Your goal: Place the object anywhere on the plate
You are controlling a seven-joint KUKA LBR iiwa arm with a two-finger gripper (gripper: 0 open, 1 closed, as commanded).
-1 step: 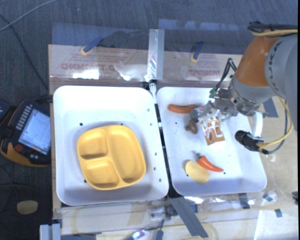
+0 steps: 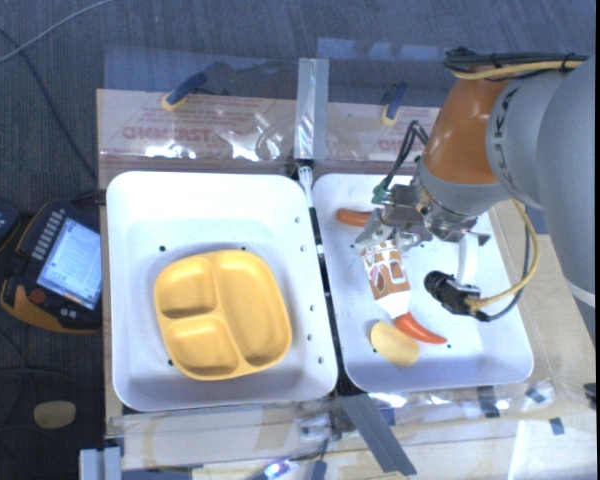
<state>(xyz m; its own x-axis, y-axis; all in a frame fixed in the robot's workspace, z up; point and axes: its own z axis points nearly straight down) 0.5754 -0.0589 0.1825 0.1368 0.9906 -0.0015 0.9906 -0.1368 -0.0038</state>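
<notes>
The yellow plate [image 2: 220, 313], divided into three sections, lies in the left bin [image 2: 130, 218]. In the right bin [image 2: 505, 353], my gripper [image 2: 392, 230] hangs over the top end of a small white and brown carton [image 2: 386, 273] that lies flat. I cannot tell whether it touches the carton. An orange sausage-like piece [image 2: 352, 216] lies just left of the gripper. Below the carton are a red pepper [image 2: 421, 329] and a pale yellow piece [image 2: 393, 343].
A black cable and plug [image 2: 450, 293] hang from the wrist, low over the right bin beside the carton. The ridge where the two bins meet [image 2: 320, 268] runs between carton and plate. A handheld control unit [image 2: 55, 263] lies left of the bench.
</notes>
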